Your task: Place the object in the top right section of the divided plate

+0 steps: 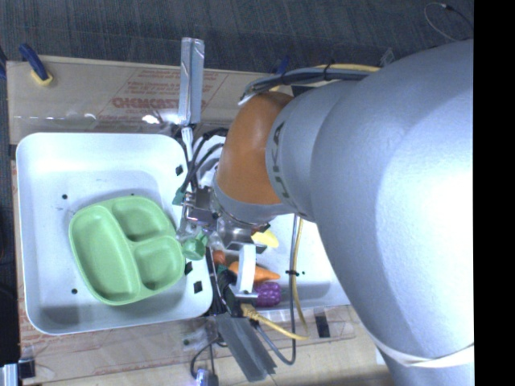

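Note:
A light green divided plate (125,250) with three sections lies in the left bin (48,167), slightly tilted in the view. My gripper (191,230) hangs at the plate's right rim, over the wall between the two bins. A small darker green object (195,248) sits right at the gripper's tip, against the plate's edge; I cannot see whether it is gripped. The grey arm with its orange band (249,159) covers most of the right bin.
Under the wrist in the right bin lie a yellow piece (265,238), an orange carrot-like object (256,274) and a purple object (269,293). A metal upright (191,79) stands behind the bins. The left bin's floor around the plate is bare.

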